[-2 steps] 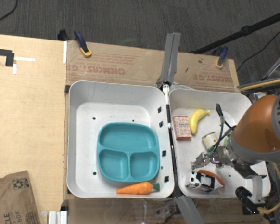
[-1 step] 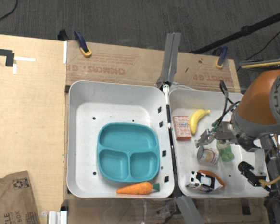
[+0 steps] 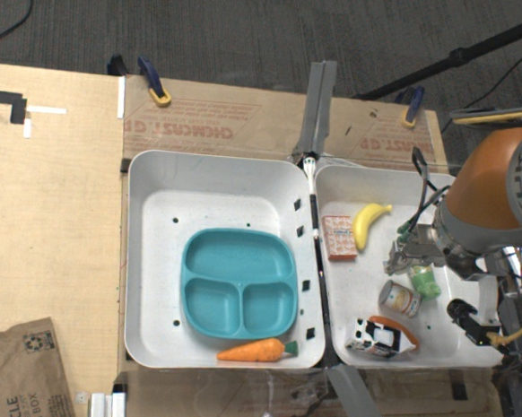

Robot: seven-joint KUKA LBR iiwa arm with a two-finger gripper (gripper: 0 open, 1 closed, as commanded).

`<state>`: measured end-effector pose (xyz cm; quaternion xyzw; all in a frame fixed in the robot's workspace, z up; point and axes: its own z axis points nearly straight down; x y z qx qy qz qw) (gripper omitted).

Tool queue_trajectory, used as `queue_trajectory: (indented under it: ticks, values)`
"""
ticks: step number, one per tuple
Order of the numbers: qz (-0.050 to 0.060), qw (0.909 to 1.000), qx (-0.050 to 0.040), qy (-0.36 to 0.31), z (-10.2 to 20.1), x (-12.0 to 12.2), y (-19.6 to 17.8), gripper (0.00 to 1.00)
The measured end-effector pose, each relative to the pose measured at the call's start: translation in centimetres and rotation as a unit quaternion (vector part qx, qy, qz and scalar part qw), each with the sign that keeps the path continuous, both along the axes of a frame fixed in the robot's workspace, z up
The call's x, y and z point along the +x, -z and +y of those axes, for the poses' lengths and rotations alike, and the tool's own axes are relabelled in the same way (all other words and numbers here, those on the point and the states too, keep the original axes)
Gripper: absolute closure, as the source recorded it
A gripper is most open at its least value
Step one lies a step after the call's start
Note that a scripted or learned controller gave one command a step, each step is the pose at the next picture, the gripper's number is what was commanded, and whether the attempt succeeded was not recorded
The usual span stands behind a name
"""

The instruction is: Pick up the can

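Two white bins hold one can, one banana, one carrot; gripper state unclear.

Even overhead light floods the white bins, shadows soft, focus slightly grainy, mild glare on plastic.

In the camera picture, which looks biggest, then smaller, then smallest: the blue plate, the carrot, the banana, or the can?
1. Blue plate
2. Carrot
3. Banana
4. Can, which looks close to the banana
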<state>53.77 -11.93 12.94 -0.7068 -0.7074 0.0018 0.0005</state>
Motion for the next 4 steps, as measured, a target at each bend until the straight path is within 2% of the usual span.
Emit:
queue_trajectory:
  ticks: [1,2,3,4]
  values:
    - [0.0,1.0,0.0,0.0,0.0,0.0,0.0,0.0]
    - [0.0,0.9967,0.0005,0.082,1.0,-3.2,3.9,0.0]
    - [-0.001,0.9961,-0.0005,0.088,-7.4,1.0,-8.6,0.0]
    - [0.0,0.9941,0.0007,0.108,-3.3,-3.7,2.6,0.0]
